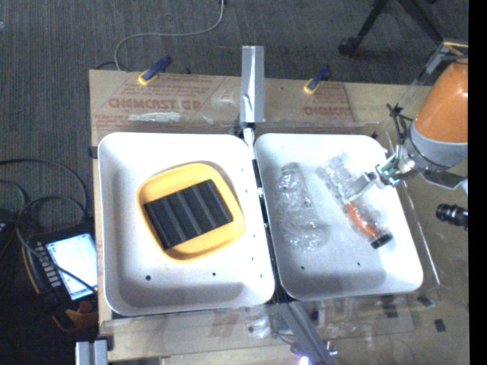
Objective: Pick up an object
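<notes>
The right bin (396, 268) holds a clear crumpled plastic piece (295, 207) on its left side and a second clear piece (337, 175) towards the back. In front of that lies a small clear bottle (364, 219) with orange inside and a black cap, pointing to the front right. My gripper (386, 170) hangs over the right bin's back right part, just right of the second clear piece and above the bottle's upper end. The view does not show anything held in it. The left bin (122, 265) holds a yellow object (190, 210) with a black ribbed top.
The grey arm with its orange band (444, 109) comes in over the right bin's right rim. Two blue and yellow clamps (154, 69) (317, 77) sit on the board behind the bins. A metal post (251, 82) stands between the bins at the back. Cables and a lit device (68, 261) lie on the floor left.
</notes>
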{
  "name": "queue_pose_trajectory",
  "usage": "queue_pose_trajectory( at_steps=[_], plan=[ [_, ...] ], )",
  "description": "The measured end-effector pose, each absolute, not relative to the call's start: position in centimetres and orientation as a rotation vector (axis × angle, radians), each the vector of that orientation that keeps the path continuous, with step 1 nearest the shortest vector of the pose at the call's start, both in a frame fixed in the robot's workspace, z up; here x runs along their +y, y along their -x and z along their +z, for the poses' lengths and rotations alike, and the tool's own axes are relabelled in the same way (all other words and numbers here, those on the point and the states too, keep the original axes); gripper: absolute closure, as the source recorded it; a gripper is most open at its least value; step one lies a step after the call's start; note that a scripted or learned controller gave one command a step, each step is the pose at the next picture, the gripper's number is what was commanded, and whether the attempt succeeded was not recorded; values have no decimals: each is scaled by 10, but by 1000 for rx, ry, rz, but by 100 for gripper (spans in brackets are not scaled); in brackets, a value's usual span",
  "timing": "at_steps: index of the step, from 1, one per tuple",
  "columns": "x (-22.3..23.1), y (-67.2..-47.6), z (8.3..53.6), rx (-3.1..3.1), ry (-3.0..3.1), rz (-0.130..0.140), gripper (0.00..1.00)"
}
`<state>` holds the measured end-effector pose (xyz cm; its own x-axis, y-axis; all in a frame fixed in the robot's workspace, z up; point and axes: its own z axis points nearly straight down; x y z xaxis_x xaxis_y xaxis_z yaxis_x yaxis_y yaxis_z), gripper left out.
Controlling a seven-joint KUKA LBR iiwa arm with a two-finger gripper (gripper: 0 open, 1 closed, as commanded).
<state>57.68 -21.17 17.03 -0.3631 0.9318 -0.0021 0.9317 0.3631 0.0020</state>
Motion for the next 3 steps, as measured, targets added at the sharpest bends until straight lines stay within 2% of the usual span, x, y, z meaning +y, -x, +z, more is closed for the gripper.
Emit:
queue_pose_trajectory(
  at_steps=[1,2,3],
  plan=[
    [-220,-572,97,2631,-1707,6,0],
    [-218,-586,93,2653,-1679,2,0],
    [-212,-564,130,2580,-1788,3,0]
  ],
)
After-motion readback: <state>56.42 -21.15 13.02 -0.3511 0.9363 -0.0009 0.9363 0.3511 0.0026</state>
